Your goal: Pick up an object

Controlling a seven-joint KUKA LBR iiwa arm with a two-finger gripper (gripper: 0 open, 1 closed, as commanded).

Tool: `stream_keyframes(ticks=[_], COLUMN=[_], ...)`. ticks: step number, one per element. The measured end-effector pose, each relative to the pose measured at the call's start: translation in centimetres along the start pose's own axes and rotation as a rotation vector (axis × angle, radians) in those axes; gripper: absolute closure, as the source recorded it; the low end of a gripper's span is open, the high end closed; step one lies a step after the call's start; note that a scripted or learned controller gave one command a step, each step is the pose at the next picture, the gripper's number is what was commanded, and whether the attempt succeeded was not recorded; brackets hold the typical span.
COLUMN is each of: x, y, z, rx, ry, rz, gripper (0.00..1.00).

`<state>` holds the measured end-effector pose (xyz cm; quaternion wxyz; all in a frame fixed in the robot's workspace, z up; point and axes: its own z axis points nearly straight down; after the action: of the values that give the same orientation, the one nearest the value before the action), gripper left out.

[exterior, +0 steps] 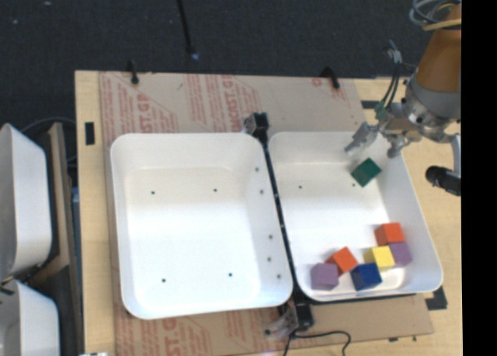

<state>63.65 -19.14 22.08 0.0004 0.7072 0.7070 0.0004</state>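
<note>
Camera view caught the pincer (380, 139) up at the upper right of the frame, hanging over the far end of the right bin (326, 191), fingers spread wide apart with nothing between them. And there was the green block (366, 171), lying alone on the bin floor just below and slightly left of those open fingertips in the picture, near them but seemingly not touching. It sat turned at an angle, corners pointing up and down the frame.

To do the grab well, the arm looked to need the fingers centred over the green block and lined up with two flat faces rather than its corners, then a straight drop before closing. The bin's far wall stood close by, so a careless descent could have clipped the rim.

Down at the lower right, a cluster of other blocks sat packed together: two orange, one yellow, one blue, two purple, well apart from the pincer.
</note>
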Motion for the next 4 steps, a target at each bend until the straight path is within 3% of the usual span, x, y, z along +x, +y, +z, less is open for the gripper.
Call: stream_keyframes(ticks=[1, 2, 3, 4], x=[-3.3, -0.4, -0.5, 6.1], y=[4.9, -0.3, -0.2, -3.8], z=[10.9, 12.0, 10.9, 6.7], rx=[-0.001, 0.002, -0.001, -0.003], ry=[0.000, 0.000, 0.000, 0.001], rz=[-0.001, 0.000, 0.001, -0.004], gripper=[0.00, 0.00, 1.00, 1.00])
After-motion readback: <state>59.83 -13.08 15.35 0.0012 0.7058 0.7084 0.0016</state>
